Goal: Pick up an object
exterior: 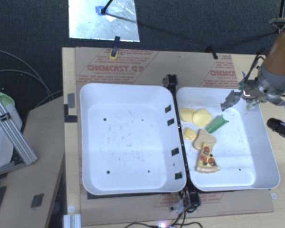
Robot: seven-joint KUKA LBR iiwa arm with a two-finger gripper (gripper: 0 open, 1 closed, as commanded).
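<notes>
In the right bin lie several toy foods. Two pale yellow round pieces sit near its left wall, with a green stick-shaped piece just right of them. Below are a small tan piece, a tan bread-like piece and a pizza slice with red dots. My gripper hovers over the bin's upper right part, above and to the right of the green piece, with nothing seen between its fingers.
The left bin stands beside the right one, joined by a black divider with clips. A shiny metal sheet lies beyond the bench. A metal frame stands at far left.
</notes>
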